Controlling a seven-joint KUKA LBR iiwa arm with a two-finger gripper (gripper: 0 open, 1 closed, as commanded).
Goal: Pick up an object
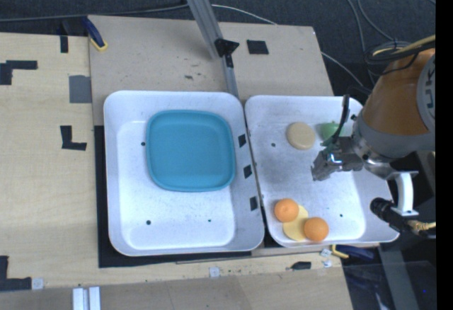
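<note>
We find two shallow white bins side by side on the bench. The left bin [127, 181] carries a teal square plate [190, 150], lying flat towards its upper middle. The right bin [283, 167] holds the loose objects: a beige round disc [301, 135] near its upper middle, a green object [328, 131] just to the right of the disc and partly hidden by the arm, and, towards the near edge, two orange balls, the upper orange ball [286, 210] and the lower orange ball [316, 228], both lying against a pale yellow flat piece [294, 226] between them. The arm [396, 110] reaches in from the right, its orange band over the right rim of the right bin. The gripper [324, 168] hangs over the middle right of that bin, below the disc and the green object and well above the orange balls. We see its dark fingers pointing down and to the left, but at this slant we cannot tell how far apart they stand, and we make out no object between them. The disc, the green object and the balls all lie on the bin floor, apart from the gripper tip. A grey metal bar [205, 11] runs down from the top of the view to the gap between the bins.
</note>
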